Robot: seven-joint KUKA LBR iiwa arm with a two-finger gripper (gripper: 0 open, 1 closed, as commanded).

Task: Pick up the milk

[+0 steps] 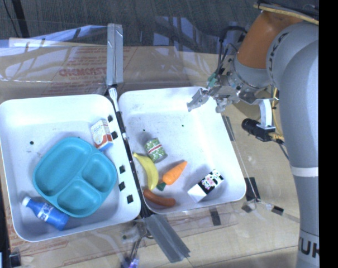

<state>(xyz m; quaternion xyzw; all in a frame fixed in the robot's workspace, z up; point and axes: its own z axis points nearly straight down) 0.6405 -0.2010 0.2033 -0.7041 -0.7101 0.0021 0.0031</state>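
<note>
Nearest the lens, the milk [205, 185] lies tipped in the right bin's [174, 102] front corner beside a carrot [174, 173], untouched, since the gripper [209, 97] hovers over the far rim, whether spread or closed I cannot tell.

A small milk carton [205, 185], white with black cow-patch markings and a dark top, lies tipped on its side in the right-hand bin [174, 102]. It rests in that bin's near right corner, close against the bin's right wall.
</note>
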